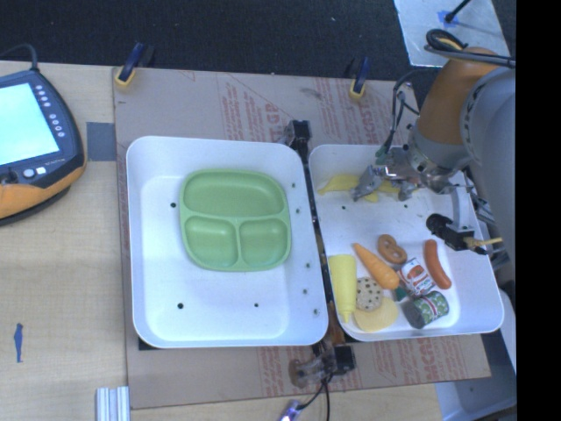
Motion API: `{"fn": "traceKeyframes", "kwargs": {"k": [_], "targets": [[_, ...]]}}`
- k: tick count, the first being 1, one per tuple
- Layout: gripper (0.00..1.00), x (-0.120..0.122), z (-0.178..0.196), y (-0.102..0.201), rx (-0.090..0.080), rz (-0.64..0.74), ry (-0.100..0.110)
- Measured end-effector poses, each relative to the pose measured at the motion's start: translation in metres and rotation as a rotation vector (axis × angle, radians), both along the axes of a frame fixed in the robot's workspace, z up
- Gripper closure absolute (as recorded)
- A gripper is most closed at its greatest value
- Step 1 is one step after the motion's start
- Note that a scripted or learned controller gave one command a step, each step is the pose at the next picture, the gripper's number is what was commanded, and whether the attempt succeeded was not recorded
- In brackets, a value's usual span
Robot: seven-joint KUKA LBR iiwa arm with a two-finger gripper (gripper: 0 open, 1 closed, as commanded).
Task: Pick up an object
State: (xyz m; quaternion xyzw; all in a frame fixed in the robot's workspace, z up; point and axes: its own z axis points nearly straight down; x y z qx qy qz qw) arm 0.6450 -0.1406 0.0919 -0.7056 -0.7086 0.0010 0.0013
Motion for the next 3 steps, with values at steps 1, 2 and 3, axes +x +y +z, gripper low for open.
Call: {"fn": "traceKeyframes", "kwargs": {"k": [1, 2, 3], "targets": [[0.00, -0.077, -0.001, 0.011, 0.000, 0.001, 0.002], [0.00, -0.106, 0.000, 0.003, -0.001, 0.001, 0.001], [1.00, -0.105, 0.010, 0.002, -0.001, 0.004, 0.004]]}}
